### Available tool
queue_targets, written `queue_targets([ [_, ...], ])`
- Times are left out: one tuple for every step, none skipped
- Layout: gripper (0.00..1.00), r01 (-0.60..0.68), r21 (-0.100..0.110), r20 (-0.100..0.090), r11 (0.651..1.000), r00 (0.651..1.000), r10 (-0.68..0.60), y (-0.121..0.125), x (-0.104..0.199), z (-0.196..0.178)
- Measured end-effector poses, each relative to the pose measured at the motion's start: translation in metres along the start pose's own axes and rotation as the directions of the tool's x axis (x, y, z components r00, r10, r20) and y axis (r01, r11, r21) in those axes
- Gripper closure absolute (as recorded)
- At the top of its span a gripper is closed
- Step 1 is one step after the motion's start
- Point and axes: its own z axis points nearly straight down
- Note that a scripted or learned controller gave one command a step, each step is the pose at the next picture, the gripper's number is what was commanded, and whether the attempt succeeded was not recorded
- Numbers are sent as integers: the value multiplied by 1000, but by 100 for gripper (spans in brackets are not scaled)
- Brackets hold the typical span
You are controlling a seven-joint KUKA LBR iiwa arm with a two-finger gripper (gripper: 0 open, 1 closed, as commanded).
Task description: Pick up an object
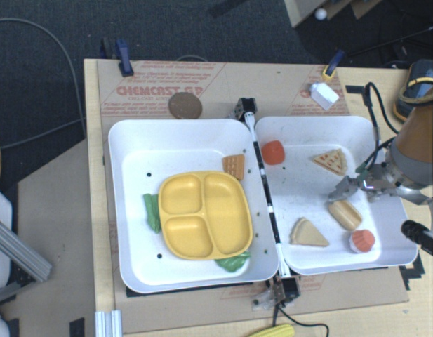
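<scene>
- Cardboard-topped bench (202,83) on dark carpet carries two shallow white bins side by side; take the black divider strip (262,181) between them as your landmark.
- Right of the divider lies the right bin (300,128), where the gripper (348,187) hangs low, well away from the divider toward the far right wall.
- You can see one grey finger reaching toward the divider; whether the jaws are spread or closed cannot be told, and nothing is visibly held.
- Nearest candidate is the toy bread roll (344,214), just under and beside the gripper, well right of the divider.
- Its long axis runs diagonally, one end pointing up toward the divider side, the other down toward the outer wall.
- Expect it to be light, rigid, smooth plastic; it may skid on the bin floor.
- Grip it across the short width at mid-length, with fingers square to the long axis.
- Close neighbours: a red-topped round toy (362,241) beyond its lower end, and a tan wedge (309,233) nearer the divider.
- Left of the divider, the yellow divided plate (205,214) sits clear of the work.
</scene>
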Motion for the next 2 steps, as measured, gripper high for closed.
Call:
queue_targets([
  [0, 0, 1, -1, 1000, 1000, 0, -9, 21, 52],
  [100, 0, -1, 0, 1000, 1000, 0, -8, 21, 42],
])
